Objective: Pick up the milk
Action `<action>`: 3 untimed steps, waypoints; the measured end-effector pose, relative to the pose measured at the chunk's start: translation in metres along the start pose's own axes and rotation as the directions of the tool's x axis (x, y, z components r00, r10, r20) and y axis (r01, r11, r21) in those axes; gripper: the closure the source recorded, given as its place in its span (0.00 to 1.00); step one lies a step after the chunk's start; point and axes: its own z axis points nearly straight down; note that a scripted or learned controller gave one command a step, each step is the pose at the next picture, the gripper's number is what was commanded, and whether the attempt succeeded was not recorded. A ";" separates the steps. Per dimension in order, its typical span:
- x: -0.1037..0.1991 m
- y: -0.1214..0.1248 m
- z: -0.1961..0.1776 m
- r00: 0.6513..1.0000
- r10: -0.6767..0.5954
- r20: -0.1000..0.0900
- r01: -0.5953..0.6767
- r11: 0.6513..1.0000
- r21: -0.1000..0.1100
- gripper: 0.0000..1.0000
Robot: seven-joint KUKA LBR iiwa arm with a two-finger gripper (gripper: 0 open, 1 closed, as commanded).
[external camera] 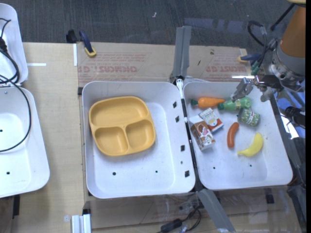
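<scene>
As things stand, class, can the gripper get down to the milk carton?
Probably yes. The gripper hovers over the carrot's green end, and the milk carton lies uncovered, though a small packet crowds it.

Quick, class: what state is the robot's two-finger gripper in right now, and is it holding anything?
Two-finger gripper: over the right white bin, just above the orange carrot's green leafy top; whether it is open or closed cannot be told.

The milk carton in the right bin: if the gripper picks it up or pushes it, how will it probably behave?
The milk carton looks like a small box with flat faces, so it would probably slide, not roll. It appears to lie on its side, so tipping seems unlikely. A smaller carton sits close beside it, so a push may move both.
</scene>
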 end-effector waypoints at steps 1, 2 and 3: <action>0.041 -0.068 0.063 1.000 -0.009 0.000 0.009 1.000 0.002 0.00; 0.136 -0.079 0.094 0.972 -0.233 0.000 0.233 0.972 0.001 0.00; 0.075 -0.017 0.094 0.966 -0.259 0.001 0.259 0.966 0.000 0.00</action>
